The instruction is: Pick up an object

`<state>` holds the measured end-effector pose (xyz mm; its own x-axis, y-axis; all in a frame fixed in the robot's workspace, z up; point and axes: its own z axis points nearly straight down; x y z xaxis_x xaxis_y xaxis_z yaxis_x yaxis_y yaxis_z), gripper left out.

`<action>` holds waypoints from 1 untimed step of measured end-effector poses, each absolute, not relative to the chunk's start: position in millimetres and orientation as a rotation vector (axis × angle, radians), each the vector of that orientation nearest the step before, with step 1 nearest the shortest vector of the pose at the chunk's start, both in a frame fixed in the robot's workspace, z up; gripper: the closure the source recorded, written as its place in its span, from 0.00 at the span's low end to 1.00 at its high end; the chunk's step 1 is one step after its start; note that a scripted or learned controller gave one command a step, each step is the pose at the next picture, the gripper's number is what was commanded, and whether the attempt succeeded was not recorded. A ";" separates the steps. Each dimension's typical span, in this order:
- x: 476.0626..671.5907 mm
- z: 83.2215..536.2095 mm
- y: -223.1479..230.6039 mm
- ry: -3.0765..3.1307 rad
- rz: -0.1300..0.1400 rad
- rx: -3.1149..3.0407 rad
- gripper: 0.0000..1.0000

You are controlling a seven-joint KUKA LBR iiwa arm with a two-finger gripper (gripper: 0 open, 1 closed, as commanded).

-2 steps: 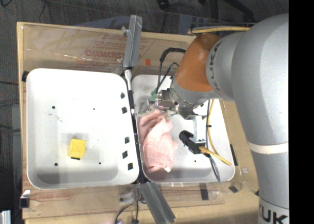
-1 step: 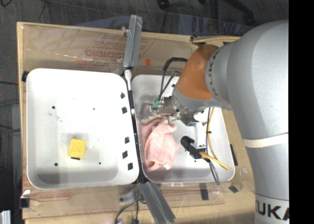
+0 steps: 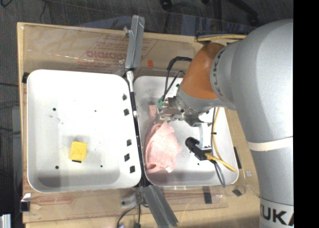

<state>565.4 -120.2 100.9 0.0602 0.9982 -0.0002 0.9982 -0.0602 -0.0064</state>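
- The arm [image 3: 259, 72] reaches in from the right, and its orange band [image 3: 199, 72] sits above the right bin [image 3: 189, 178].
- The gripper [image 3: 163, 116] is low inside the right bin, over its left half.
- It is seen from above and the wrist covers its tips, so I cannot tell whether it is spread, closed or clamped on anything.
- A pink cloth [image 3: 162, 148] lies crumpled directly below the gripper, toward the bin's near wall.
- The cloth's upper edge reaches right up to the gripper. I cannot tell whether they touch.
- The rest of the cloth rests flat on the bin floor, close to the bin's left wall.
- A yellow block [image 3: 78, 151] lies well apart from the gripper, far to its left, in the left bin [image 3: 75, 87].
- The block sits on the floor near that bin's front left corner, clear of the walls.
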 end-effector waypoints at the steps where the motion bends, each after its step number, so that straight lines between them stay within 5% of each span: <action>1: 605.0 188.8 -115.5 -2.333 0.003 -2.100 1.00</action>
